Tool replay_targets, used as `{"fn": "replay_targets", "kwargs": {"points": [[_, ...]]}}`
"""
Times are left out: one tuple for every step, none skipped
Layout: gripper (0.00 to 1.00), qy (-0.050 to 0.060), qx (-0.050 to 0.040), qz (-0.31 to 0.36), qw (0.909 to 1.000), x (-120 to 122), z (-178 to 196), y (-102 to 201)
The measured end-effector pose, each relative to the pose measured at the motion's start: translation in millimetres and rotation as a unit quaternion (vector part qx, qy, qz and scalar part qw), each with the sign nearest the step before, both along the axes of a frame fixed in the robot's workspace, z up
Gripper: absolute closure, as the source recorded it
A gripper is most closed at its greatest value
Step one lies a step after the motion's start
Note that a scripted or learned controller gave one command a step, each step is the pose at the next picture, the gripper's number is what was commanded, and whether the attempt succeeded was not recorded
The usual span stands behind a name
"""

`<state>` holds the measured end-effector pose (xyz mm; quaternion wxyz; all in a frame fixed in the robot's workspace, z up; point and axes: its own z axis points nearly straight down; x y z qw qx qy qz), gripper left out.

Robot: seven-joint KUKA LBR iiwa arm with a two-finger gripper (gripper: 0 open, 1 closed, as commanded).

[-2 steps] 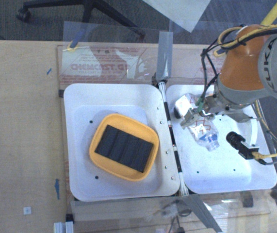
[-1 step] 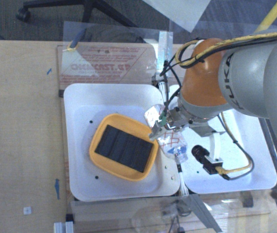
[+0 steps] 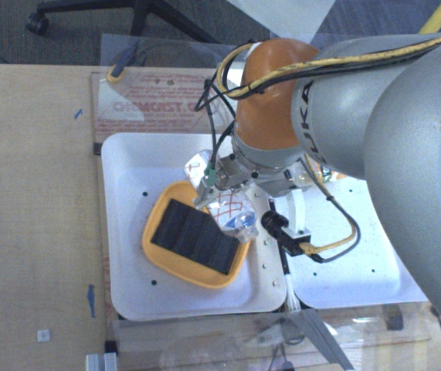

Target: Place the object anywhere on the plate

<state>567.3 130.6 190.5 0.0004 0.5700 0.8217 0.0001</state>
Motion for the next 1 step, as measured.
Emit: {"fn": "replay_targets", "kwargs": {"points": [[0.0,0.0,-0.0001,0.0,1.0,0.2,0.6,0.0]]}}
